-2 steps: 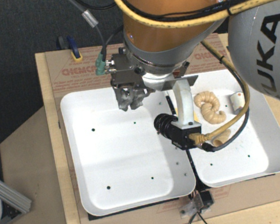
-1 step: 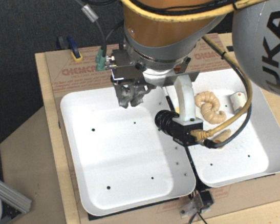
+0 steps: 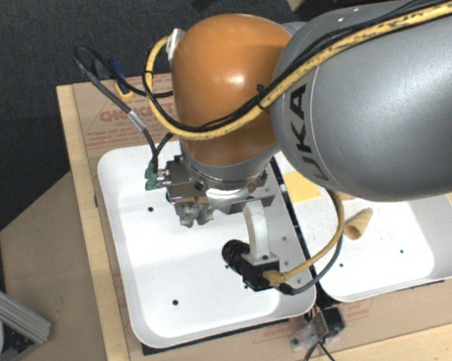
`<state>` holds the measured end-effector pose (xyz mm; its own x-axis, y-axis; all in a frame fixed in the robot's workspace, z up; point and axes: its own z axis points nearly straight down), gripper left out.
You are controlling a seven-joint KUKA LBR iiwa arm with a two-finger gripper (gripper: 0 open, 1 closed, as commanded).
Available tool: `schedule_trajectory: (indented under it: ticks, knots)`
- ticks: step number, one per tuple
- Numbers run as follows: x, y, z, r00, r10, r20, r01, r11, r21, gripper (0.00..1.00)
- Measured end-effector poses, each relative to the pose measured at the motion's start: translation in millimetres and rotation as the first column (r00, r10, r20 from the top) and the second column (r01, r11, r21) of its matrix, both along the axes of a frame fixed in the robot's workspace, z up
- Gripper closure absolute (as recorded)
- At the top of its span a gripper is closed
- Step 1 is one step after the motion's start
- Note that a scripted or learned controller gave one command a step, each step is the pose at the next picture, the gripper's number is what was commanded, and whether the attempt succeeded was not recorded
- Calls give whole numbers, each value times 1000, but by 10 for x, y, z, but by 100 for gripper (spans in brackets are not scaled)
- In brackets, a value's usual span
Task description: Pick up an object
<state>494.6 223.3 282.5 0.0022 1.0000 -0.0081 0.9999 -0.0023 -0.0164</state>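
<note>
My gripper hangs low over the middle of the left white bin, under the big orange wrist band. The wrist and gripper body hide whatever lies directly beneath. A white bracket and a black cable fitting stick out towards the bin's right wall. In the right bin, a small tan cone-shaped object lies near the left side. A flat yellow object sits behind it, partly covered by the arm.
The grey arm link spans the upper right and covers much of the right bin. Both bins rest on a brown board. Cables loop off the wrist at the upper left.
</note>
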Motion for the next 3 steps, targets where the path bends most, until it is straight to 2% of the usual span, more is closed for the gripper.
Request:
schedule_trajectory:
  ticks: [1,2,3]
  knots:
    - [671,7,-312,1000,0,18,0,1000,8,100]
    - [223,-420,204,1000,-1,15,1,1000,8,100]
    - [500,4,54,1000,5,19,-5,1000,9,100]
